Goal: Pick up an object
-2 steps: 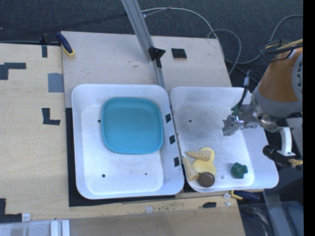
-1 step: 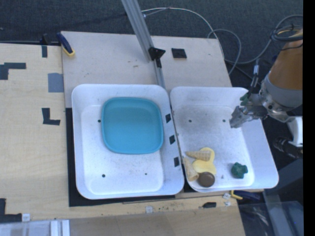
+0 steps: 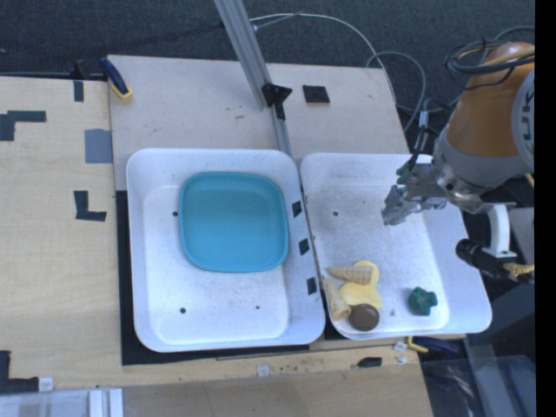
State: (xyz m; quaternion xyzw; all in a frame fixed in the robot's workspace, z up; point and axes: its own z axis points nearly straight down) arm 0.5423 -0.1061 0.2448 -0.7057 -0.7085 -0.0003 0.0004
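Note:
My gripper [image 3: 395,213] hangs over the middle of the right bin [image 3: 347,181], with nothing visible between its fingers. At the bin's near edge lies a cluster of small items: a yellow piece [image 3: 359,283], a tan cone-shaped piece [image 3: 335,299] and a brown round piece [image 3: 364,317]. A small dark green object [image 3: 423,301] sits to their right, near the bin's front right corner. The cluster lies below and left of the gripper, well apart from it.
The left bin [image 3: 152,259] holds a square teal plate [image 3: 233,221]. A grey metal pole [image 3: 248,46] slants up from the bins' far edge. Cables [image 3: 382,59] trail behind the right bin. The arm's orange band [image 3: 491,120] is at the right.

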